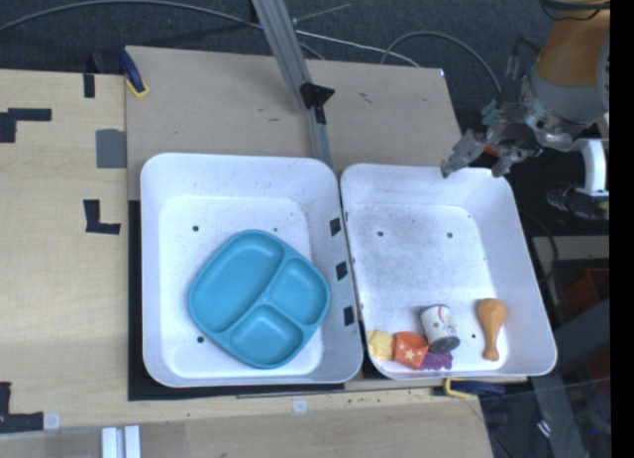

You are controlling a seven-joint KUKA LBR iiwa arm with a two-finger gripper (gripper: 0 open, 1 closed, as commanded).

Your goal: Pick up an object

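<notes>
Both bins (168, 248) were white, speckled dark. Divided plate (260, 297) was plain light blue. Can (439, 325) was white with red marks. Drumstick (490, 325) was orange-tan. At 7 o'clock of can: yellow piece (380, 345), orange block (410, 348) with pale star. Bench (59, 248) was light wood.

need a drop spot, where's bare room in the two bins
Right bin: bare from the far rim down to the toys. Its near edge is crowded: yellow toy, orange toy, can, drumstick. Left bin: the blue plate fills the middle, with a bare strip along the far wall.
</notes>
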